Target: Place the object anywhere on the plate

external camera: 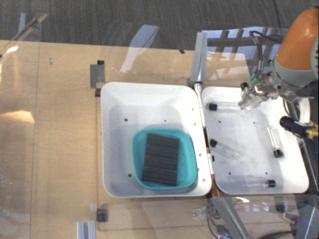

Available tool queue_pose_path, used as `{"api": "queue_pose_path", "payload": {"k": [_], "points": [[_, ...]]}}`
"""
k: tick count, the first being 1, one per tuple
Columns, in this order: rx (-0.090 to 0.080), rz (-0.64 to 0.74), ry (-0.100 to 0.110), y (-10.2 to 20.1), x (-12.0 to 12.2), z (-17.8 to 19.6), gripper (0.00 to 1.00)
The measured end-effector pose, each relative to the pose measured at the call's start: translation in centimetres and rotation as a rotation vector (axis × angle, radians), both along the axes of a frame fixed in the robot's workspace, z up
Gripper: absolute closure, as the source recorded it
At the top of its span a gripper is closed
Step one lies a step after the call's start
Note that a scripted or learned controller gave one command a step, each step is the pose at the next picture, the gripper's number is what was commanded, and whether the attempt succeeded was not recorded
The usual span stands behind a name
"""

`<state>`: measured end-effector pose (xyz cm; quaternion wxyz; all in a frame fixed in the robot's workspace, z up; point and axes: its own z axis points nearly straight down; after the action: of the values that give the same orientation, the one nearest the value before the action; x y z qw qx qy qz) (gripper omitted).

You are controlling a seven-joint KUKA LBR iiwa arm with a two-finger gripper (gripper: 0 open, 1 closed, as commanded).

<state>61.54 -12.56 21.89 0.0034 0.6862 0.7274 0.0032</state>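
A teal plate (pixel 187 148) sits in the left white bin (pixel 114 133), toward its front. A dark grey ribbed block (pixel 161 159) lies flat on the plate, roughly centred and slightly tilted. My gripper (pixel 247 99) hangs over the back edge of the right bin (pixel 294 176), below the orange-banded wrist (pixel 299 39). It is well to the right of the plate, and I see nothing held in it. A clear tube with a black cap (pixel 222 105) lies just left of the gripper.
Three more clear tubes with black caps lie in the right bin: one by the left wall (pixel 222 147), one at the right (pixel 274 141), one along the front (pixel 259 184). A metal divider post (pixel 198 59) stands behind the bins' shared wall.
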Motion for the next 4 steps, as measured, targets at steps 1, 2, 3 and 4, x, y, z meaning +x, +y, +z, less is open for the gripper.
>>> {"api": "queue_pose_path", "payload": {"k": [1,2,3,4], "points": [[-0.001,0.220,0.005,3.5,-5.1,-10.4,1.00],[-0.003,0.379,0.000,11.2,-6.4,-3.2,1.00],[-0.002,0.464,0.003,16.7,-7.7,-3.4,1.00],[-0.003,0.629,0.002,23.3,-9.0,-3.4,1.00]]}}
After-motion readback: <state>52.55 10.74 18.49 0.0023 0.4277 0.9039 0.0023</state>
